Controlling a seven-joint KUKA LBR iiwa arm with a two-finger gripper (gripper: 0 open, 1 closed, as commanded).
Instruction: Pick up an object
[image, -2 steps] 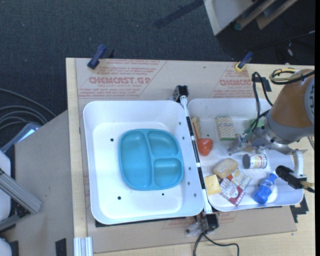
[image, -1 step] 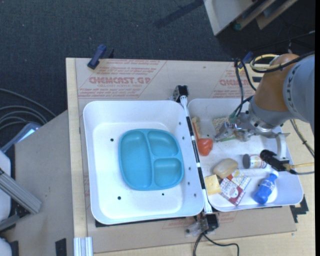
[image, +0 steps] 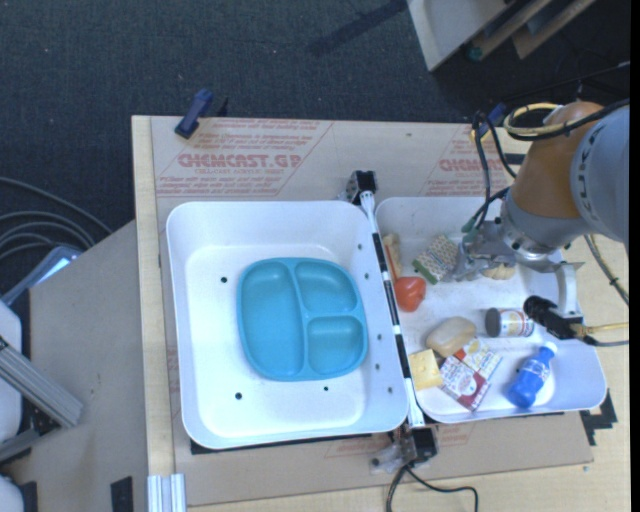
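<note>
Objects crowd the right bin (image: 590, 395); the claw (image: 480, 258), its state unreadable, hangs beside a speckled packet (image: 437, 256). Best descend straight, centring on one item, clear of neighbours.

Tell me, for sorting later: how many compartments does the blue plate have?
3. The blue plate in the left bin has one long compartment on its left side and two smaller ones on its right, upper and lower.

— What's on the bench (image: 250, 150) from where you sit?
— I see two white bins side by side: the left bin (image: 195, 300), the right bin (image: 570, 390), touching.
</note>
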